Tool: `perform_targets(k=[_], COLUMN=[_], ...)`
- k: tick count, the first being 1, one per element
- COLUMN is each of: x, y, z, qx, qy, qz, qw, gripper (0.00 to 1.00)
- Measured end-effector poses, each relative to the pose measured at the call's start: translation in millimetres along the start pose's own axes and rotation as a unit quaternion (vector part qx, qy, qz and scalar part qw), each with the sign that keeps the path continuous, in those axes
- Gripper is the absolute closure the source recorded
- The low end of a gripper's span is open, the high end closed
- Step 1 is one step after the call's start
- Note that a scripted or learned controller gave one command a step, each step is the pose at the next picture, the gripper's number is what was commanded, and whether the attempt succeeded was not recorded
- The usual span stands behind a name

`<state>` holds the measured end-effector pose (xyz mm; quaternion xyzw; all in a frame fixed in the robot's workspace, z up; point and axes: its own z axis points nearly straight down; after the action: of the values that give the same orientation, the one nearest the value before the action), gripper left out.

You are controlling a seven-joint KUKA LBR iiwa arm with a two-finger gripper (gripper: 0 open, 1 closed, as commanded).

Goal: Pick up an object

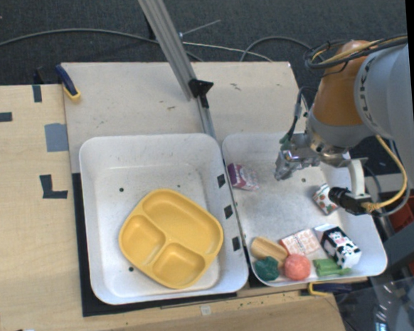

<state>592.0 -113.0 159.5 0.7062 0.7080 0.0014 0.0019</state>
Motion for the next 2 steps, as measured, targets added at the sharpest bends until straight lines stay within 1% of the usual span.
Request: perform_targets(k=[1,2], x=[6,7], y=[6,8], z=[-46,-99], qx=[0.000,0.000], qy=[0.000,0.000], qz=[0.000,0.000], qw=[1.0000,1.0000], gripper=[1.00,1.00])
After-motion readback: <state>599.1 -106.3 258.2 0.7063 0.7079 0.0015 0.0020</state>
